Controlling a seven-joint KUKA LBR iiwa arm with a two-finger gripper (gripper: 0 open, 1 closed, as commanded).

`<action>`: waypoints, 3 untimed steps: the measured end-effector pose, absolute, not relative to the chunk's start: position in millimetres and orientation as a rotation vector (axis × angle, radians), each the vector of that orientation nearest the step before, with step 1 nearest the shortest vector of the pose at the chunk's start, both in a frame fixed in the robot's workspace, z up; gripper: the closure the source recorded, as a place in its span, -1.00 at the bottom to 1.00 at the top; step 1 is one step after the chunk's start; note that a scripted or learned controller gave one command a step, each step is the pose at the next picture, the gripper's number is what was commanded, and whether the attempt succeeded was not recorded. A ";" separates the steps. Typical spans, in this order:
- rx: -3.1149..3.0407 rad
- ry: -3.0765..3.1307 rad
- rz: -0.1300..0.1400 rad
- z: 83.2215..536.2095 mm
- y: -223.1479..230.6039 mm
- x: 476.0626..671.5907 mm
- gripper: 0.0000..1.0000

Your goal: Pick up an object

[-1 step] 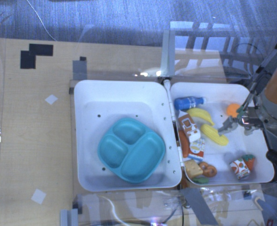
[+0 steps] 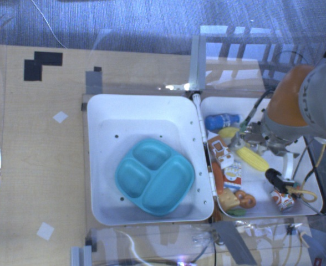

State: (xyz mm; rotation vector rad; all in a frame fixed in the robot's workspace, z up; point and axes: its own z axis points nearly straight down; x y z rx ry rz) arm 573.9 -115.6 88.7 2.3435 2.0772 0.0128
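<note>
Clearly most of the objects lie in the right bin [image 2: 229,105], and the gripper [image 2: 246,139] hangs low over its middle part. Whether the gripper is spread, pressed together or pinching something, I cannot tell. The grey arm [image 2: 318,93] with its orange band [image 2: 288,101] comes in from the right.

Just beside the gripper, on its near side, lies a corn cob [image 2: 253,158]. It is yellow, long and rounded, and it lies slanted on the white floor of the bin. A smaller yellow piece [image 2: 227,133] lies to the left of the gripper, and a blue bottle [image 2: 221,120] lies on its side at the far left of this bin. Along the left wall there are a white and red carton [image 2: 224,153], an orange and white packet [image 2: 233,177] and a thin orange stick [image 2: 215,176]. Brown round food pieces [image 2: 244,199] sit at the near left corner, and a small can [image 2: 282,200] sits near the right.

The left bin [image 2: 113,121] holds a teal plate [image 2: 154,176] with three compartments, lying flat.

Both bins stand on a pale wooden bench [image 2: 35,165] that has black square marks [image 2: 41,64] at the far left. A metal post [image 2: 197,62] stands at the far side between the bins. Beyond the bench the floor is a blue-grey carpet [image 2: 152,15].
</note>
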 end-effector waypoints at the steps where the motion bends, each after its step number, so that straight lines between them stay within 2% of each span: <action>1: 2.340 2.074 0.019 100.4 -115.6 576.5 1.00; 2: 2.406 2.009 0.009 88.0 -102.5 593.2 1.00; 3: 2.401 2.013 0.014 98.6 -101.7 595.1 1.00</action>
